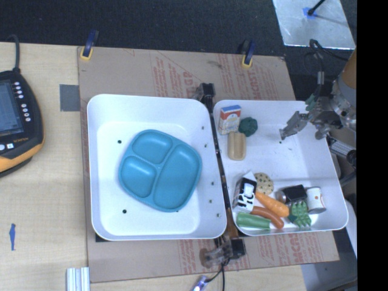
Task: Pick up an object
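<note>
A robot lab bench set up for pick trials.

Two shallow white bins, the left bin (97, 162) and the right bin (330, 162), sit side by side on a cardboard sheet (182, 71) held to a pale wooden bench (42, 223) by blue-and-yellow clamps (89, 44). A robot teach pendant (17, 121) with screen and buttons lies at the bench's left edge. The grey arm (327, 111) reaches in from the right. Toy food (270, 208) and a blue divided plate (160, 170) serve as test objects, and dark carpet (170, 8) lies beyond the bench.
</note>
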Available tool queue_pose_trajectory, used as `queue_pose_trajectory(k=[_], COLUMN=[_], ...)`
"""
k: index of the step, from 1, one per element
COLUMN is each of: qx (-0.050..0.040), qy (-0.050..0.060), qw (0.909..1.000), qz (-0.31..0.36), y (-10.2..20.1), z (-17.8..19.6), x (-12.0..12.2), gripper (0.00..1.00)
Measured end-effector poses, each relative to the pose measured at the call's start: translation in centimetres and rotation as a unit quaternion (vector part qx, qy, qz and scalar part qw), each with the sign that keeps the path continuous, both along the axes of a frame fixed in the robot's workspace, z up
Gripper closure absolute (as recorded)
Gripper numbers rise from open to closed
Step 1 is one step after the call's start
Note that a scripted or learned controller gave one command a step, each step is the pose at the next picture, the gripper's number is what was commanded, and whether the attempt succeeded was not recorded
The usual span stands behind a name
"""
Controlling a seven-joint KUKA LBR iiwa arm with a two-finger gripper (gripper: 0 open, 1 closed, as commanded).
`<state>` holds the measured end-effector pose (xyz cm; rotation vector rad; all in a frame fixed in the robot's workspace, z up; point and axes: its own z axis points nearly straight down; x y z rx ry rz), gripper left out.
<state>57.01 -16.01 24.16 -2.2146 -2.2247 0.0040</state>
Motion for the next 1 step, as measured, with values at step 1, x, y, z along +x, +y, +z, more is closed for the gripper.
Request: queue_pose_trajectory(k=[1], qx=[-0.0003], qy=[0.001], qw=[1.0000], qz=[0.001], y=[3.02], z=[-9.64], x=[-1.03], gripper=[0.00])
